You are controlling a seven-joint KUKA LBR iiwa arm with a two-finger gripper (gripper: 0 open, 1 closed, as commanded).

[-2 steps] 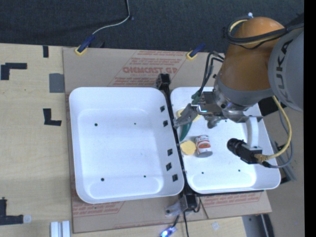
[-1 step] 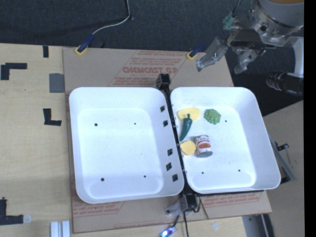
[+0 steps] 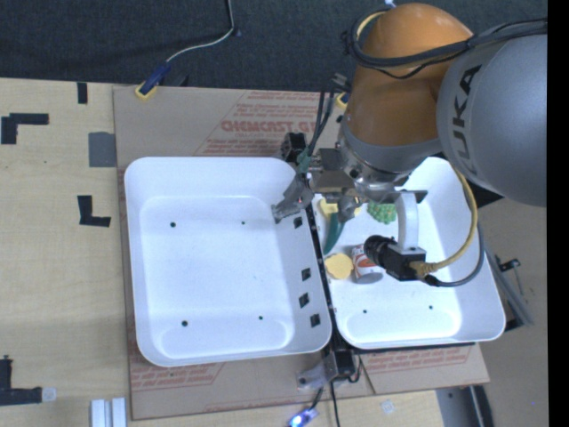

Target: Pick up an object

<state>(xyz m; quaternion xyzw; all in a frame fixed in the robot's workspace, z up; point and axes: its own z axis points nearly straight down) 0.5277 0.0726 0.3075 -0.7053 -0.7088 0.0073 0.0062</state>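
My gripper [image 3: 348, 205] hangs under the orange wrist band over the left part of the right bin [image 3: 462, 323]. Beneath and beside it lie several small objects. A teal, elongated piece [image 3: 336, 230] leans near the divider between the bins. A yellow rounded item [image 3: 338, 266] sits just below that. A small red-and-white can-like object [image 3: 364, 262] lies next to the yellow one. A green knobbly object [image 3: 383, 212] rests to the gripper's right. Another small yellow piece [image 3: 330, 207] shows directly under the wrist, partly hidden.
The left bin [image 3: 142, 238] stands alongside, sharing the middle rim. A black connector with a yellow cable [image 3: 397, 258] hangs from the arm over the right bin. Both bins rest on a cardboard sheet [image 3: 249, 127] on the bench.
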